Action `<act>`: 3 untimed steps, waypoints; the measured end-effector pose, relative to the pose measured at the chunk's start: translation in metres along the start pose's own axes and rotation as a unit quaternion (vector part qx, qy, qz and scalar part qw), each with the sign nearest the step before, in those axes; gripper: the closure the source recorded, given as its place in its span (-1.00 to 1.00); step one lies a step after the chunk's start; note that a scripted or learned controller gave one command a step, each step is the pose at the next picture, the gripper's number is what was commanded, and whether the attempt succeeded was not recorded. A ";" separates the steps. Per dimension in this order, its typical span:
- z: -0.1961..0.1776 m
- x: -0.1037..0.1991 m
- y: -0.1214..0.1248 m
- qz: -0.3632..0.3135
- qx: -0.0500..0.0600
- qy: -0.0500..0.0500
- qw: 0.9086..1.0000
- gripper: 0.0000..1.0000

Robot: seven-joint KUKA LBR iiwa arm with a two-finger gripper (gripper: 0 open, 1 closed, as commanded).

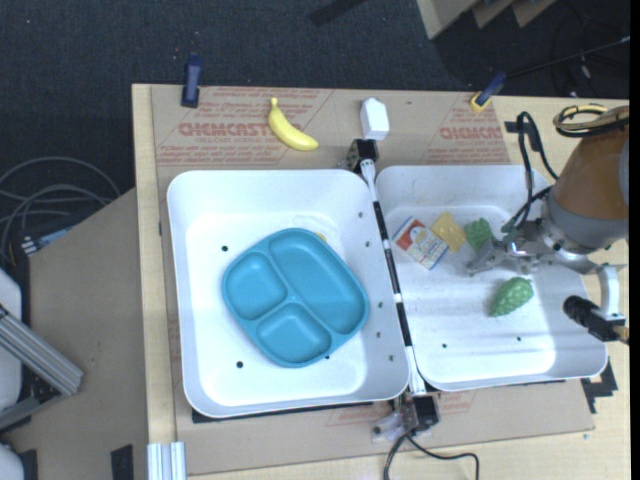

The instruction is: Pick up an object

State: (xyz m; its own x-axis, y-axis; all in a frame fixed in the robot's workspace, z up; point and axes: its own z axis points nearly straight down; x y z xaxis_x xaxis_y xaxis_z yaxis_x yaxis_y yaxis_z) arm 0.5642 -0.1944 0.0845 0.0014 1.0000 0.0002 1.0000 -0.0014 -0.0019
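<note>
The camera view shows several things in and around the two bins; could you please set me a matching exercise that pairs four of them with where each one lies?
Things:
1. blue divided plate
2. banana
3. green bumpy object
4. red and white carton

Places:
A. on the cardboard above the left bin
B. in the right bin, near its left wall
C. in the left bin
D. in the right bin, just below the hand

Pairs: 1-C, 2-A, 3-D, 4-B
</note>
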 end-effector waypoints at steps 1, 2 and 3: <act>0.000 0.009 -0.041 0.000 0.000 0.000 1.000 -1.00; -0.010 0.009 -0.040 0.000 -0.001 0.000 1.000 1.00; -0.010 0.009 -0.040 0.000 -0.001 0.000 1.000 -1.00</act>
State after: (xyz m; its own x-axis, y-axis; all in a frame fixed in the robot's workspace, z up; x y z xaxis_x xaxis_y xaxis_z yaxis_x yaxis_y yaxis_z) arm 0.5238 -0.1851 0.0943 0.0013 1.0000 0.0000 1.0000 -0.0013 0.0004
